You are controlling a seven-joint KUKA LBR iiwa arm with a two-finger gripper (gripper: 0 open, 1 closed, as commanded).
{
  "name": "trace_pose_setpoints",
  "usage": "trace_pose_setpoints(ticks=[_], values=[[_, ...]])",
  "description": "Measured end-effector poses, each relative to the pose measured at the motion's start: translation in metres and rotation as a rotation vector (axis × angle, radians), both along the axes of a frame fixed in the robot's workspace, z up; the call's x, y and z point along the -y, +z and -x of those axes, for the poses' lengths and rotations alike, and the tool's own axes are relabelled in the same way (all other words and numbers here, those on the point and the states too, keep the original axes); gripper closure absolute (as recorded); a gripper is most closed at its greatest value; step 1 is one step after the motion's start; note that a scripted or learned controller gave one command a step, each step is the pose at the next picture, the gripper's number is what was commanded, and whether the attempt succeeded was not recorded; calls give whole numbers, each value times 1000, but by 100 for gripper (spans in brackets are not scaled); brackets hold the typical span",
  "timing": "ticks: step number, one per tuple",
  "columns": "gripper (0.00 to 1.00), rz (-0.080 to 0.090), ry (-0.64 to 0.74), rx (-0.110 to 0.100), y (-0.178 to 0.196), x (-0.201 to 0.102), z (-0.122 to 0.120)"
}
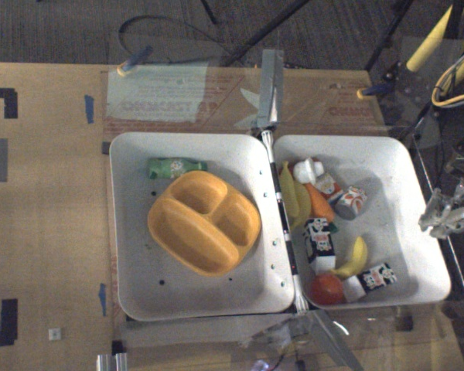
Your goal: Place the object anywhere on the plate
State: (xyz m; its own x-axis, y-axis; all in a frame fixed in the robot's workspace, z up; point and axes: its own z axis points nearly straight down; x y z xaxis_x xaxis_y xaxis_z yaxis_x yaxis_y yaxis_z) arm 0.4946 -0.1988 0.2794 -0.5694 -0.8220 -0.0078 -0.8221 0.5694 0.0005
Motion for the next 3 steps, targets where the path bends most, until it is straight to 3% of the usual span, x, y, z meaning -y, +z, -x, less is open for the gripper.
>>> trace_pose_setpoints(ticks=[1, 2, 3], values=[[0, 0, 0, 0, 0, 0, 0], [0, 4, 178, 1, 20, -33, -44], [0, 3, 180, 1, 14, -60, -127]])
